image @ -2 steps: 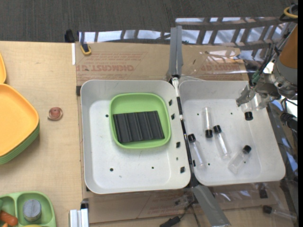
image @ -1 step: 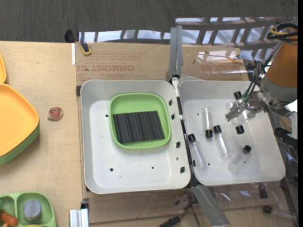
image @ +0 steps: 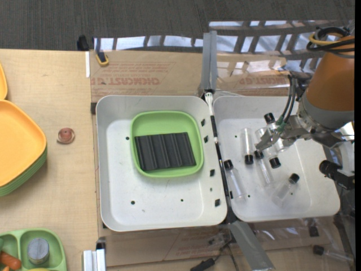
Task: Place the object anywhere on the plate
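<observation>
A green plate (image: 167, 121) lies in the left bin (image: 115, 191), and a dark grey ribbed slab (image: 166, 151) rests flat on it. The right bin (image: 307, 205) holds several clear tubes with black caps, one upright-looking tube (image: 247, 143) near the bin's middle and another tube (image: 234, 180) by the left wall. My gripper (image: 267, 142) hangs low over the right bin's middle, among the tubes and just right of the middle tube. A tube (image: 265, 171) lies right below it. I cannot see anything held in it.
Stacked orange plates (image: 17, 145) sit on the wooden bench at far left, with a small red knob (image: 66, 135) beside them. A green compartment tray (image: 31, 250) is at the bottom left. Cardboard and a metal frame (image: 265, 35) stand behind the bins.
</observation>
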`<state>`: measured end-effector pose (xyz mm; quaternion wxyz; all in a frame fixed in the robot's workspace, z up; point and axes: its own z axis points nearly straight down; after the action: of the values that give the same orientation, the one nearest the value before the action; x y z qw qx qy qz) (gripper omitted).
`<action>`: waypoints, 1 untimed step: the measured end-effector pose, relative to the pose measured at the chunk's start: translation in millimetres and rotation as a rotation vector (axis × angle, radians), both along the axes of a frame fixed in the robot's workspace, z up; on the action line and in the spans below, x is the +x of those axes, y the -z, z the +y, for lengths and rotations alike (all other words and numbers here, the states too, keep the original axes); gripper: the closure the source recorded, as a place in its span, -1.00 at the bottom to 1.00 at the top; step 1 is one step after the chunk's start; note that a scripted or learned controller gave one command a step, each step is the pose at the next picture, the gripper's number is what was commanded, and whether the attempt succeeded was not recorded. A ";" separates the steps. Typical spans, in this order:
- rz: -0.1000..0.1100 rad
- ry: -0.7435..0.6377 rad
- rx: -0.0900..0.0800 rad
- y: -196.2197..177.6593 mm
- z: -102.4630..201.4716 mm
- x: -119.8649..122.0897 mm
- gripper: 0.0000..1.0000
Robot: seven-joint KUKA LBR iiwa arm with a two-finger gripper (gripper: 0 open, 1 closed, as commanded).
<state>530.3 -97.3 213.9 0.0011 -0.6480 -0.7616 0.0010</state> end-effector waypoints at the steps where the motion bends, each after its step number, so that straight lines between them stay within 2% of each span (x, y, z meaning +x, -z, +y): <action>1: -0.001 -0.093 -0.001 3.3 30.4 25.6 1.00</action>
<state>555.9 -66.8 210.5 0.0004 -0.6118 -0.7910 0.0011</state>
